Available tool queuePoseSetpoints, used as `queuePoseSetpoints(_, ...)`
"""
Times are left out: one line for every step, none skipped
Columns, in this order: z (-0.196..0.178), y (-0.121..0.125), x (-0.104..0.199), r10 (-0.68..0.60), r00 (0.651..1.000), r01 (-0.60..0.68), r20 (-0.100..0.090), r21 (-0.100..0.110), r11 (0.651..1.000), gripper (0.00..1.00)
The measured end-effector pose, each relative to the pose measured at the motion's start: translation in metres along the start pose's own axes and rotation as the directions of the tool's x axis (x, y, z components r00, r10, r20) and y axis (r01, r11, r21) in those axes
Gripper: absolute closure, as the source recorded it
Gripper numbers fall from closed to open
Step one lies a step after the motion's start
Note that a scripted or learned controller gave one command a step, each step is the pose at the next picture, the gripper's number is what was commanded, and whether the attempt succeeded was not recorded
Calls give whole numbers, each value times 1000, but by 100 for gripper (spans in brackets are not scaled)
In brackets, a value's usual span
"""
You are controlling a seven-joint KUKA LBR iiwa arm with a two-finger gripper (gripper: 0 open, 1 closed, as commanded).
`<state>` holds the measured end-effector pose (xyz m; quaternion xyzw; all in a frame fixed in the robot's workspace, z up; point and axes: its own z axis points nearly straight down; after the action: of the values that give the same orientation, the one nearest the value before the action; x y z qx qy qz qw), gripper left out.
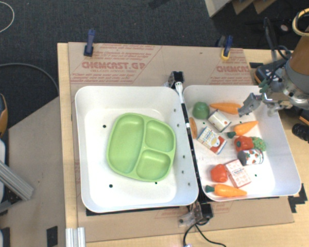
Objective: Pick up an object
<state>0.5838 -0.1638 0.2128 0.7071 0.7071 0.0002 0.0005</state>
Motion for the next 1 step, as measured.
queuePoseSetpoints(-101, -75, -12, 3, 1000, -3, 2, -4, 1000, 0)
